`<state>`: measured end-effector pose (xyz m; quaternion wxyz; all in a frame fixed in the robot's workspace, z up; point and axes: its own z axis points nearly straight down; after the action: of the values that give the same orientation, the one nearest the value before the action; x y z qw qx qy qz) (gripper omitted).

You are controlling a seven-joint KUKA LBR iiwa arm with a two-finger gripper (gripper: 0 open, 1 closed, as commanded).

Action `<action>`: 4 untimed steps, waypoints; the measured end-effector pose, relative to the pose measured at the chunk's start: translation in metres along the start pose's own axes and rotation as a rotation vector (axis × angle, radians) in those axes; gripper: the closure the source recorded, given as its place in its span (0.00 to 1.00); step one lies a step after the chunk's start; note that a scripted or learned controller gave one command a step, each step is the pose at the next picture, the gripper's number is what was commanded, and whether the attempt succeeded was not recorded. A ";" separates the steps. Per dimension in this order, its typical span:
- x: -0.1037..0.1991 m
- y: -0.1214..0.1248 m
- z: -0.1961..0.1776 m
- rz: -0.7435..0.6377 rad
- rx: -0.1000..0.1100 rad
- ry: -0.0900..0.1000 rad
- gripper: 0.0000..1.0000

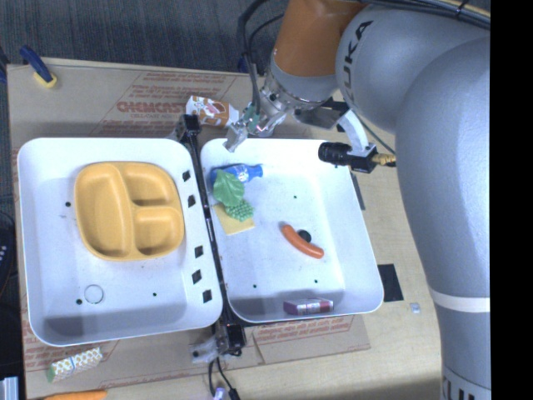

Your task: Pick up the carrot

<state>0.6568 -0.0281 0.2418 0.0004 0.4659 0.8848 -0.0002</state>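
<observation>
The carrot lies slantwise in the right bin, well apart from the pincer hovering at the bin's far-left edge; whether its grip is spread cannot be told. Light, stiff and smooth-skinned, it probably suits a pinch across its middle.

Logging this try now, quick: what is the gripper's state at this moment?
Gripper: cannot be told whether open or closed; it sits at the right bin's far rim, nothing seen in it. The carrot lies in that bin, apart from it.
</observation>
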 end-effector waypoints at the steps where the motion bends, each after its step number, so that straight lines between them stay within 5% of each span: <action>1: -0.044 -0.031 0.050 0.195 0.003 0.002 1.00; 2: -0.016 -0.044 0.021 0.056 0.003 0.003 1.00; 3: -0.038 -0.026 -0.029 -0.082 0.000 0.000 1.00; 4: -0.044 -0.042 -0.011 -0.168 0.002 0.002 1.00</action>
<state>0.6467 -0.0882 0.2525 -0.0010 0.3899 0.9209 -0.0005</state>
